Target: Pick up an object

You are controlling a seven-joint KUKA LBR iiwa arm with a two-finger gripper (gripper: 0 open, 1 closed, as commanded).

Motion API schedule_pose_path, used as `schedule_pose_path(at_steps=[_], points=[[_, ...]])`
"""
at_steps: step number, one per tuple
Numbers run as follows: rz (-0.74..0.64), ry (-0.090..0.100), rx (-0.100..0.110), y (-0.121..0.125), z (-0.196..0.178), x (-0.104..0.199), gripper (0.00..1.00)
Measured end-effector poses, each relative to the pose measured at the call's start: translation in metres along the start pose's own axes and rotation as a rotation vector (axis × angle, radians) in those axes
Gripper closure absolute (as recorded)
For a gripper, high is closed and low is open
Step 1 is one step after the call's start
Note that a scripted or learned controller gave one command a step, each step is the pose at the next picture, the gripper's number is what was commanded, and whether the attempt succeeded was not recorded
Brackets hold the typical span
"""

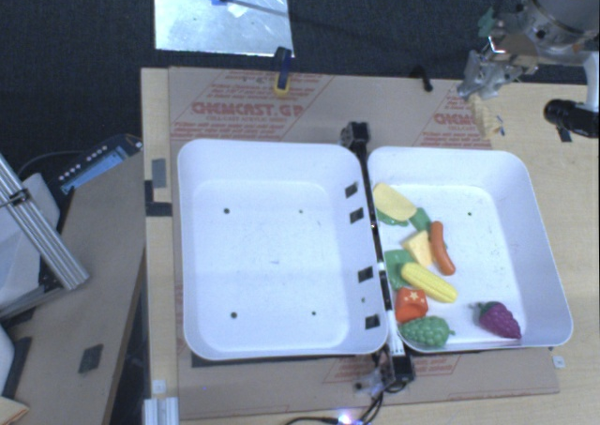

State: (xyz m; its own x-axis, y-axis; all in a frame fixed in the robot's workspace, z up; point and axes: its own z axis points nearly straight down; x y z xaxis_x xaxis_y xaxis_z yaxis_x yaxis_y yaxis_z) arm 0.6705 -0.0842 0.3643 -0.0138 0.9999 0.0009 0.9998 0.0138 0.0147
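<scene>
At the near edge of the right-hand shallow white bin (pixel 534 198) lie a knobbly green plastic cluster (pixel 427 331) and a purple plastic grape bunch (pixel 499 319). Just beyond them sit a small red piece (pixel 411 302), a yellow plastic corn cob (pixel 428 281), an orange plastic sausage (pixel 442 248) and a yellow plastic wedge (pixel 393 202), crowded together against the black-clipped divider (pixel 373 226). The left-hand white bin (pixel 202 179) lies beside it. Farther back, the grey two-finger gripper (pixel 478 78) hangs above the cardboard sheet (pixel 319 99), well apart from the toys; whether it is parted or closed cannot be told.
</scene>
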Motion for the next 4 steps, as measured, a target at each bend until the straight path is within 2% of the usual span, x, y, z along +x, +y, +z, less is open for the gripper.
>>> schedule_pose_path(at_steps=[1, 2, 3, 4], points=[[0.006, 0.002, 0.024, -0.046, 0.1, 0.042, 1.0], [0.005, 0.001, 0.02, -0.056, 0.161, 0.092, 1.0], [0.017, -0.005, 0.002, -0.04, 0.064, 0.027, 1.0], [0.007, 0.001, 0.019, -0.081, 0.126, 0.082, 1.0]])
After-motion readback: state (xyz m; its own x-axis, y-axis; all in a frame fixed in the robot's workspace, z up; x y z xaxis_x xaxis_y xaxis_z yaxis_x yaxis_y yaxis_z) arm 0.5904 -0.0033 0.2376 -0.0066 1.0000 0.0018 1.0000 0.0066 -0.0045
